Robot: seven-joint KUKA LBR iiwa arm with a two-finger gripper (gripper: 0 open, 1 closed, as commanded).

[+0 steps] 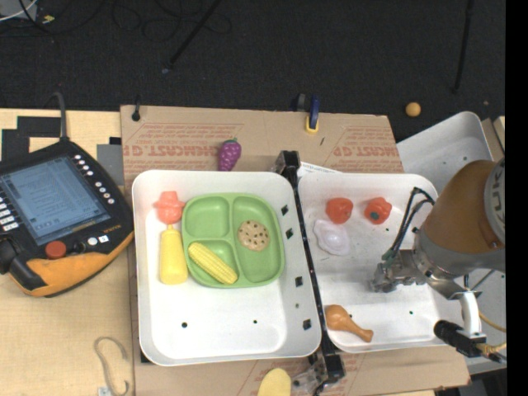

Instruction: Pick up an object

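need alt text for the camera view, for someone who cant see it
A grey robot arm reaches from the right, its gripper low over the right white bin, which holds two red toys, a clear piece and a toy drumstick. The left bin holds a green divided plate with corn and a cookie.

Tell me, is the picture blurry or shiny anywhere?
In the camera view, the green plate, corn and cookie look fairly sharp; the gripper is dark and smudgy, so its details are hard to read; the clear white thing nearly melts into the bright right bin; the background above the bench is very dark.
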